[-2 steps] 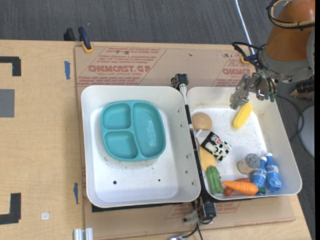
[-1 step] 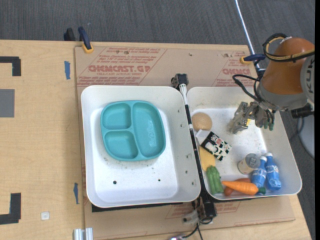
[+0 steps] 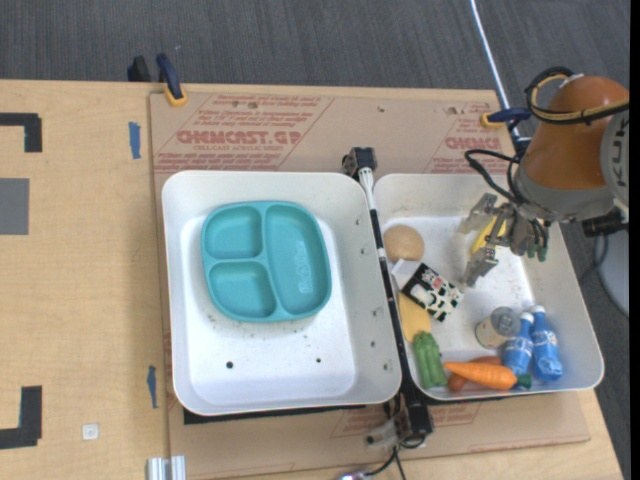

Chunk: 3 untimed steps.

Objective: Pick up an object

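My gripper [image 3: 480,240] hangs over the back right part of the right bin [image 3: 565,298], below the orange wrist band. Its two grey fingers [image 3: 478,266] stand spread apart, so it is open. A thin yellow strip [image 3: 491,232] shows between the fingers, and I cannot tell what it is. On the bin floor to the gripper's left lie a tan round piece [image 3: 404,241] and a black-and-white patterned box [image 3: 432,291] resting on a yellow item [image 3: 413,320]. Along the front lie a green vegetable [image 3: 430,358], an orange carrot [image 3: 482,374], a grey round can [image 3: 503,326] and blue bottles [image 3: 532,346].
The left bin [image 3: 190,348] holds a teal divided plate [image 3: 267,261]. A black clamp [image 3: 359,160] and a dark divider run between the bins. Cables hang near the wrist at the right. Cardboard lies under both bins.
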Each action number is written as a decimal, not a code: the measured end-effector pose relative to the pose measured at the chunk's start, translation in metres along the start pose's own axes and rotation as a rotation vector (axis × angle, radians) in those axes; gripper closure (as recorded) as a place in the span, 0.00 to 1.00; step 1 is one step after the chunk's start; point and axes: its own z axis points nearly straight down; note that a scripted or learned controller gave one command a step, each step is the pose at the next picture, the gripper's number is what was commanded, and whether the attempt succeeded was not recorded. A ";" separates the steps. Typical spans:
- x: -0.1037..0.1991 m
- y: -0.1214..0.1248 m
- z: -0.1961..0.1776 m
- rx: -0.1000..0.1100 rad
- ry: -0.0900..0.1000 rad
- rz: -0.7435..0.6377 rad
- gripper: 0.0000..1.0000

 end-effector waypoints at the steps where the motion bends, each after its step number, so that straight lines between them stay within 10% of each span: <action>1: -0.032 0.000 0.000 0.000 -0.003 -0.274 0.00; 2: -0.018 0.014 0.000 -0.001 0.002 -0.164 0.00; 3: -0.047 -0.044 0.001 0.001 0.003 -0.326 0.00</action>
